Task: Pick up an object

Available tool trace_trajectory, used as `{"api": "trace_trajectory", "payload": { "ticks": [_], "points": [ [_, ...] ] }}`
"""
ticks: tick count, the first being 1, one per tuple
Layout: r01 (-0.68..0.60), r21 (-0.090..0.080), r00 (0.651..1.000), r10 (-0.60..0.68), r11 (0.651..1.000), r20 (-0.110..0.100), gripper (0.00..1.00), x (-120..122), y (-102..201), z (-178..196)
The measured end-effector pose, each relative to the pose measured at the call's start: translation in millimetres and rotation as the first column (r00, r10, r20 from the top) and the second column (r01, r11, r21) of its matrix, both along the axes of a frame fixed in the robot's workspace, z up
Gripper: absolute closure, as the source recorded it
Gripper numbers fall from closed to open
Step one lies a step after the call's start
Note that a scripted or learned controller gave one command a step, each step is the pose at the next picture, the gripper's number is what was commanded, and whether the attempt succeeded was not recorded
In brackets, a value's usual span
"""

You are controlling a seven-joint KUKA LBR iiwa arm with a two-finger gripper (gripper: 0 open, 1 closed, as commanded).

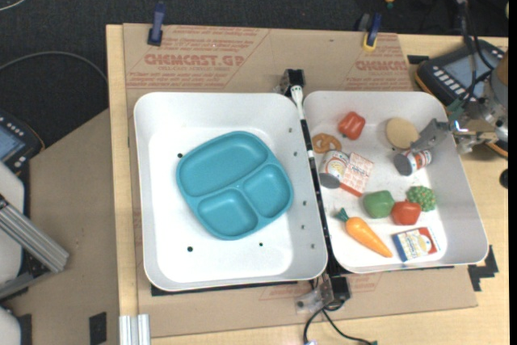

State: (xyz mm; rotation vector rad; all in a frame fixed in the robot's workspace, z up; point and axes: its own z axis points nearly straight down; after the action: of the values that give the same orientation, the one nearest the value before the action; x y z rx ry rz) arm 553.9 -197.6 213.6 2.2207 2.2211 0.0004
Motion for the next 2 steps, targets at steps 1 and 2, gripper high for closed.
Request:
{"api": "trace_trajectory", "payload": {
  "ticks": [1, 2],
  "points": [
    [-0.001, 0.005, 1.0, 0.001, 1.0, -0.008, 0.0, -78, 55, -1],
    [0.001, 0.0, 1.0, -0.001, 1.0, 0.002, 1.0, -74, 52, 10]
  ]
}}
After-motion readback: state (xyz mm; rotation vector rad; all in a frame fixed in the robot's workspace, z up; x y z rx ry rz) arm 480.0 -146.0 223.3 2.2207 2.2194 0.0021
